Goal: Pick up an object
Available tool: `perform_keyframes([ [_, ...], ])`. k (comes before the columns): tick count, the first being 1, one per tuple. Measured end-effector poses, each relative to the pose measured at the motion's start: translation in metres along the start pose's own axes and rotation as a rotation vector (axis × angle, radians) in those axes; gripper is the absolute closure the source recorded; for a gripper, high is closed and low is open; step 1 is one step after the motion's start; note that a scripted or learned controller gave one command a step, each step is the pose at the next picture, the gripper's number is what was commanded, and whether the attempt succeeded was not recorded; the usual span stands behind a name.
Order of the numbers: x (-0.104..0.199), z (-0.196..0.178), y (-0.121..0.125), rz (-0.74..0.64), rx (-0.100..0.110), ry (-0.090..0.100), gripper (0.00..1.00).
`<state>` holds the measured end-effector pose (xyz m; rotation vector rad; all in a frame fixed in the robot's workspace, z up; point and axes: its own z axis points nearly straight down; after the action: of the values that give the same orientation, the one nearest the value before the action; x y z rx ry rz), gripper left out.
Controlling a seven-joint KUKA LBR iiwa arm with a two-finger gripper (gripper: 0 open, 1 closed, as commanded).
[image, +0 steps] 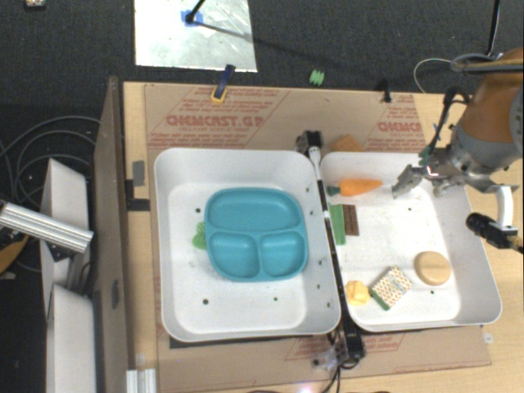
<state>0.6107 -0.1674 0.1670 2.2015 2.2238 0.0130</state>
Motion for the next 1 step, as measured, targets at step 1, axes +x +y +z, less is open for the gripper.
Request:
perform_keyframes([
  [1,-0.0405,0.0857,-0.0535,0.014,0.018,0.003,0.0],
])
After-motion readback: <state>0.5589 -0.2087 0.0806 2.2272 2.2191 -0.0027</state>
